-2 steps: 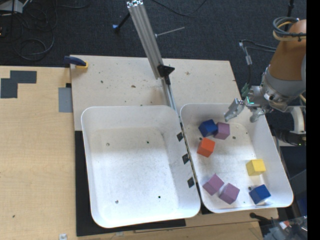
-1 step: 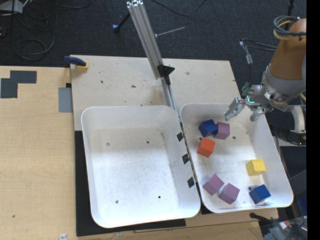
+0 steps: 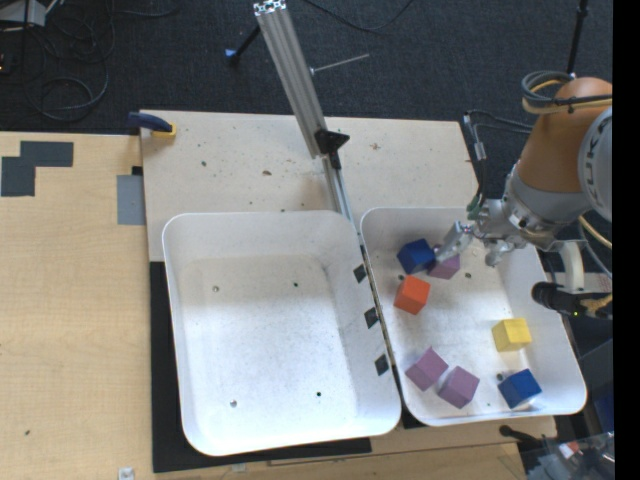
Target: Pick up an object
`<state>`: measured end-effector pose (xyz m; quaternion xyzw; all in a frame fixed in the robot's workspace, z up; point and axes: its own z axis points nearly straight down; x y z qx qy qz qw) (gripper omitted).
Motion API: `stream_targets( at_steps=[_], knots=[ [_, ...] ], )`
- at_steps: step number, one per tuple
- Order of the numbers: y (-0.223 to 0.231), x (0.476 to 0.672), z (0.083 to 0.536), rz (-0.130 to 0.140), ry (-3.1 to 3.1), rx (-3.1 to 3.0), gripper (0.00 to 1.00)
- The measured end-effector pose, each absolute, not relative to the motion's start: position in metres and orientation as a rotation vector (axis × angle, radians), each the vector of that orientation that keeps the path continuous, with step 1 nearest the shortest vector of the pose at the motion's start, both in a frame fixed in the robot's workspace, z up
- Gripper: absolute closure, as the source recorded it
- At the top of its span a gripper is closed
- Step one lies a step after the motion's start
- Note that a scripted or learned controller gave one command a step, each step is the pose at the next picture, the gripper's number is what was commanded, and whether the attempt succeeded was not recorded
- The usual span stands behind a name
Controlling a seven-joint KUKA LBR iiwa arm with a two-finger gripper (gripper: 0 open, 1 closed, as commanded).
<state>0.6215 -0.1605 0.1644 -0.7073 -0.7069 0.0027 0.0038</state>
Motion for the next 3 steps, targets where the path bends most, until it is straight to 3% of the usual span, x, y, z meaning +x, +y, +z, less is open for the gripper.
stream_targets(
  at_steps=[1, 2, 3],
  knots=[
    [-0.152, 0.616, 0.102, 0.008, -2.214, -2.217, 0.0],
    [-0.152, 0.616, 0.09, 0.003, -2.214, -2.225, 0.0],
    [-0.153, 0.616, 0.1, 0.003, -2.209, -2.229, 1.0]
  ],
)
